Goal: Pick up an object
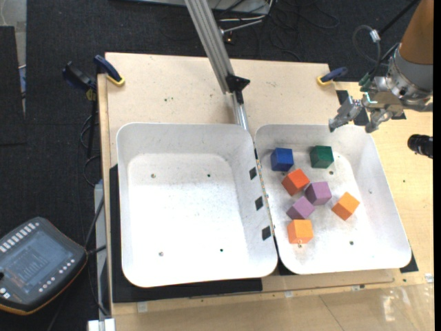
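Several small cubes lie in the right bin [383,221]: a blue cube [281,158], a green cube [321,156], a red-orange cube [295,181], two purple cubes [318,192] [300,208] and two orange cubes [345,205] [300,231]. My gripper [354,121] hangs above the right bin's far edge, up and to the right of the green cube. Its fingers stand apart with nothing between them, and it touches no cube.
The left bin [179,198] sits beside the right one. A slanted metal pole [213,40] comes down to the gap between the bins at the back. Clamps [110,71] [331,76] grip the board's far corners. A teach pendant [34,264] lies at the lower left.
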`<state>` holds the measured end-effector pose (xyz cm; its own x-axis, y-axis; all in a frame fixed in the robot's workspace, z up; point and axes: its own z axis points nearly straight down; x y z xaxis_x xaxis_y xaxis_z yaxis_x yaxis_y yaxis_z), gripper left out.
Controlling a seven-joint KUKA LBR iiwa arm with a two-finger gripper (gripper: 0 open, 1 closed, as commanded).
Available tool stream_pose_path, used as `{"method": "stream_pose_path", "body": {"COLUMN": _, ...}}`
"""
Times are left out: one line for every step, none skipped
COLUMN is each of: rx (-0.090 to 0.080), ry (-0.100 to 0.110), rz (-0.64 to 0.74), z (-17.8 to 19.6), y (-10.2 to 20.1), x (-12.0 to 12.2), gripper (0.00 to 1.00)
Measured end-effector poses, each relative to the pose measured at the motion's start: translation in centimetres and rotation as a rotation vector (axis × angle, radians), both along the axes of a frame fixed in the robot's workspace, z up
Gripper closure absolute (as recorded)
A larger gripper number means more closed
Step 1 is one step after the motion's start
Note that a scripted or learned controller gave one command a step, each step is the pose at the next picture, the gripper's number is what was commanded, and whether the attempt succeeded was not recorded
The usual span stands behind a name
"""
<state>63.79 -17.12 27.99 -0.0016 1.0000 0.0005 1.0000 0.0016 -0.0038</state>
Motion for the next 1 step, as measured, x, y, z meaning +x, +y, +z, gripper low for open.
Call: {"method": "stream_pose_path", "body": {"rx": -0.002, "ry": -0.004, "rz": 0.001, "z": 0.24, "y": 0.01, "x": 0.07, "gripper": 0.00}}
